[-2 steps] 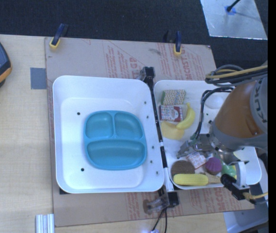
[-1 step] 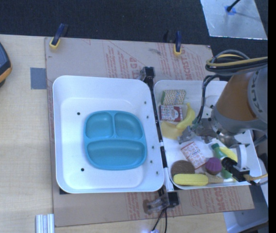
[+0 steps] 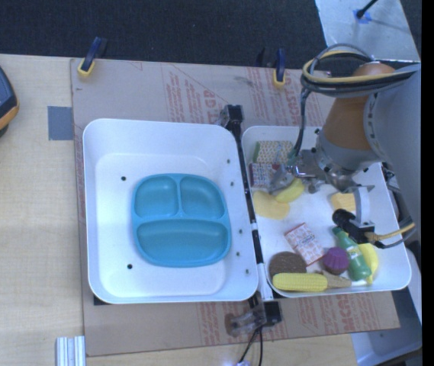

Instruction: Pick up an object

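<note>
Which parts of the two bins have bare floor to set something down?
Left bin: bare white floor all round the blue plate. Right bin is crowded: corn, brown disc and other toys, with the gripper low over its far half.

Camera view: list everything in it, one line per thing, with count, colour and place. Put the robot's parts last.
left bin: 1, white, bench centre
divided plate: 1, blue, in the left bin
right bin: 1, white, beside the left bin
corn cob: 1, yellow, right bin's near edge
round cookie: 1, brown, touching the corn cob
small packet: 1, pink and white, right bin's middle
purple ball: 1, purple, right bin's near part
clamps: 2, blue and yellow, far board edge
arm: 1, grey with orange band, over the right bin
gripper: 1, dark, low over the right bin's far part
</note>
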### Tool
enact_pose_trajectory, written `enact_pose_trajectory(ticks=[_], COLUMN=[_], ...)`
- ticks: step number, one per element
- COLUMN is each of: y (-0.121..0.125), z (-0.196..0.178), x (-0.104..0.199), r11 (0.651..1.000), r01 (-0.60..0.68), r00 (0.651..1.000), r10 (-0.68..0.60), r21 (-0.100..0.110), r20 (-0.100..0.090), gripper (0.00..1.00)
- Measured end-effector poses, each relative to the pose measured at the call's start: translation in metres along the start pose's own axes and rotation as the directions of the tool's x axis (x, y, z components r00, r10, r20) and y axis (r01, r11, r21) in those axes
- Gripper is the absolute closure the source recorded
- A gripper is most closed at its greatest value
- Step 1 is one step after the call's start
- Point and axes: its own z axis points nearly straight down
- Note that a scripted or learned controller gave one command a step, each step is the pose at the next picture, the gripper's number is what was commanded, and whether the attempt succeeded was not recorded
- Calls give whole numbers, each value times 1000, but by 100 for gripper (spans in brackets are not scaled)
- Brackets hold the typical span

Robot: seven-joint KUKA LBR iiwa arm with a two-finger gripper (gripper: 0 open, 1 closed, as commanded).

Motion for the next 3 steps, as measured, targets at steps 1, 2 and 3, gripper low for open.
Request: enact_pose_trajectory(ticks=[1, 2, 3], y=[6, 29, 57], z=[-2, 1, 1], x=[11, 11, 12], r11=[1000, 1000, 1000], r01=[-2, -2, -1], r00=[1000, 1000, 1000], r10=[2, 2, 1], r21=[4, 5, 7], r20=[0, 0, 0], gripper=[0, 0, 0])
